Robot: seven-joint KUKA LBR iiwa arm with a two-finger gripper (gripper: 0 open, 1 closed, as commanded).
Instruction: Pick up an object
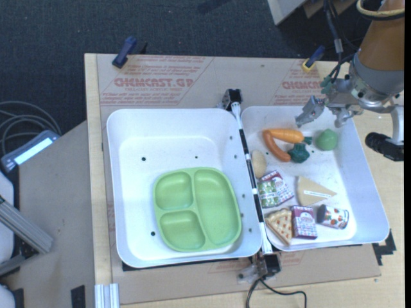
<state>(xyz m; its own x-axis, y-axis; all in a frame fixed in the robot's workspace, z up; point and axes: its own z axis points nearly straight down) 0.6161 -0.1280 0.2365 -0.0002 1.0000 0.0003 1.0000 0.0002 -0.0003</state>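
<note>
the gripper point(327, 111) hangs over the far part of the right bin point(366, 178), its fingers spread apart with nothing between them; just below it lie a carrot point(285, 135), a green ball point(326, 140) and a dark green piece point(298, 152); nearer sit a cheese wedge point(314, 191) and small packets; a green divided plate point(194, 208) rests in the left bin point(128, 140)

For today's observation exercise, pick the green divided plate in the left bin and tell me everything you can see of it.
The green divided plate is pale lime, looks like smooth plastic, and has a rounded rectangular outline. Raised ridges split it into three compartments: one long one on the right and two smaller ones on the left. It lies flat, turned slightly askew, on the floor of the left bin, toward its near edge. Nothing lies on it.
</note>
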